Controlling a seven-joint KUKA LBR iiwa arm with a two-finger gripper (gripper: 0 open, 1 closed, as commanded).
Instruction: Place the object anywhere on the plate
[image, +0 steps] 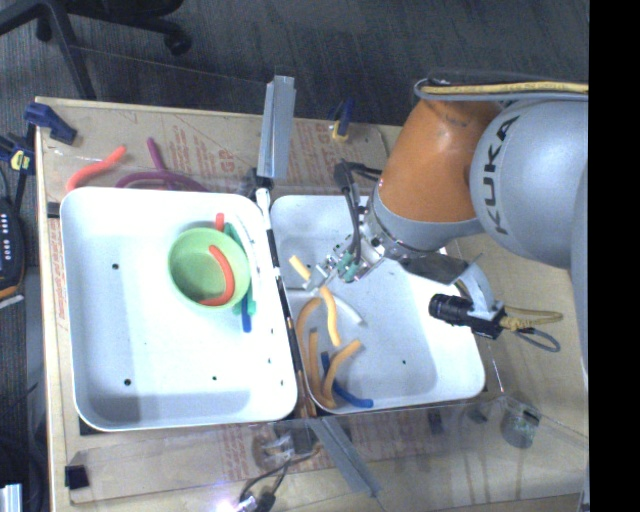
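A green plate (198, 262) lies in the left bin (150, 370), with a red curved piece (226, 282) on it and green and blue pieces (245, 312) at its right rim. In the right bin (430, 370) lie several orange curved pieces (322, 335), a small yellow piece (298, 267), a white piece (348, 310) and a blue piece (350, 398). My gripper (340, 268) hangs low over the right bin's upper left part, just right of the yellow piece. I see nothing held in it.
A metal divider bar (275, 125) runs up from between the bins. Orange and purple tools (130, 170) lie on the bench behind the left bin. A black cylinder with a cable (465, 310) juts out from the arm over the right bin's right side.
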